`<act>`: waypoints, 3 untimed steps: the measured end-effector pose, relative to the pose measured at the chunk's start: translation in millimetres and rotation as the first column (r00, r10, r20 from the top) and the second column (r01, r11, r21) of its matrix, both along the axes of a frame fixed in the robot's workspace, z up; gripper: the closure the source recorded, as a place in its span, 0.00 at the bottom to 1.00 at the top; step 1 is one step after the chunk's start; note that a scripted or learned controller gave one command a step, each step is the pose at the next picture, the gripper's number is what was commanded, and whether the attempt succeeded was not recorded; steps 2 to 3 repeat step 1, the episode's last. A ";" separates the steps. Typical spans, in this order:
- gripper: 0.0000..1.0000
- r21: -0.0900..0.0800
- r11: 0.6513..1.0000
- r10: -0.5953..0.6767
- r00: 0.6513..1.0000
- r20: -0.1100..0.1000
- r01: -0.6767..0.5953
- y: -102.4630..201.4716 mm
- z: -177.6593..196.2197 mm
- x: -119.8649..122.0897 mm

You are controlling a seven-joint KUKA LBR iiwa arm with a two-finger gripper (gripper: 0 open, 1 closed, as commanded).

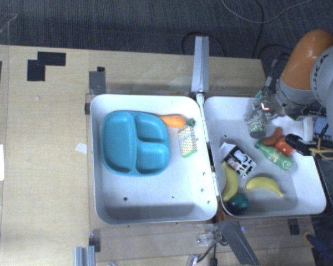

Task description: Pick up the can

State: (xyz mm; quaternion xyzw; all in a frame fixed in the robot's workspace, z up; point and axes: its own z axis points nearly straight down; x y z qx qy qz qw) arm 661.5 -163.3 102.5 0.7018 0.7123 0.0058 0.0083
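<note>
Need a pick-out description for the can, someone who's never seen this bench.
Look in the right bin, at its far side under the gripper. The can stands there, small and greenish-grey, just left of an orange-red piece. It is the one cylinder; the bottle nearby lies flat.

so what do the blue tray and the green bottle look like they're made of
Blue tray: likely moulded plastic, matte, given its even colour, soft rounded compartments and lack of sharp glare. Green bottle: probably glossy plastic, with small bright highlights along its side; too small to be sure.
</note>
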 end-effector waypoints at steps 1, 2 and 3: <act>1.00 0.004 0.988 -0.154 0.988 -0.012 0.154 55.8 87.1 4.2; 1.00 0.004 0.988 -0.154 0.988 -0.012 0.154 55.8 87.1 4.2; 1.00 0.004 0.988 -0.154 0.988 -0.012 0.154 55.8 87.1 4.2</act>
